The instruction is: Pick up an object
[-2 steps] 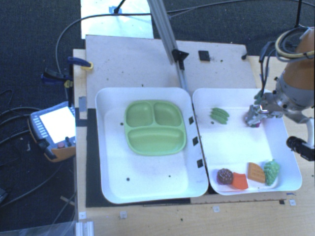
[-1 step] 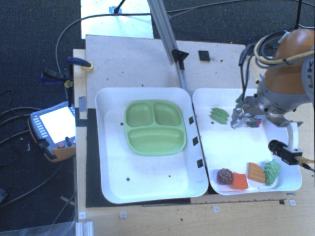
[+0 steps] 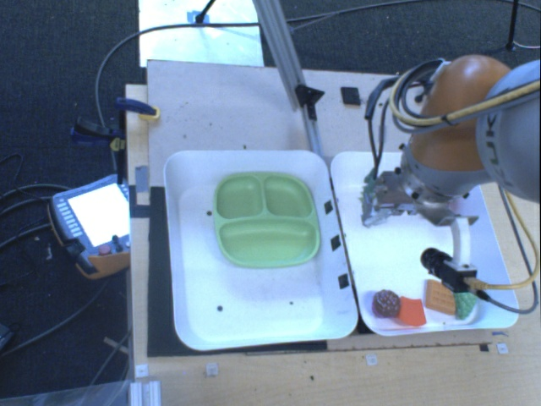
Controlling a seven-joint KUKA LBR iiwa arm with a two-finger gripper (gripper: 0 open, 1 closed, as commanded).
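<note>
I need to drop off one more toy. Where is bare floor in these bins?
Left bin: bare white in front of the green plate. Right bin: crowded near corner with brown ball, orange block, cracker; gripper overhead.

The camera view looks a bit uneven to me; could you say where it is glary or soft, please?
In the camera view, the handheld screen at left is blown out white; the pale panel at top glares too; the small items in the right bin look soft.
</note>
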